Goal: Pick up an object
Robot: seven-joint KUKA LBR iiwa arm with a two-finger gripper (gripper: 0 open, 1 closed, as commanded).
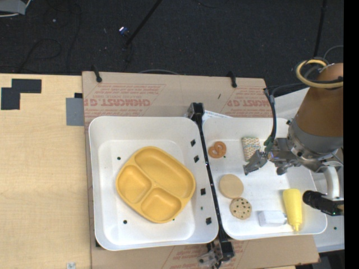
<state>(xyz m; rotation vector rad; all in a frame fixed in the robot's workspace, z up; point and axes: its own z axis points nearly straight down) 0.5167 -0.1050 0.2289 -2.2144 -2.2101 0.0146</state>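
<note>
The dark two-finger claw point(257, 162), apparently open and empty (the view is dim), hovers centre-right above the flat tan disc point(230, 185), likely light, stiff, best pinched across its edges.

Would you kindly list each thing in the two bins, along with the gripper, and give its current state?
Yellow divided plate: flat in the left bin, compartments bare.
Pretzel: flat in the right bin, near the divider.
Tan round disc: lying flat.
Chocolate-chip cookie: flat, just below the disc.
Patterned packet: lying by the gripper.
Yellow bottle: on its side.
White block: flat beside the bottle.
Gripper: over the right bin, holding nothing visible.
</note>
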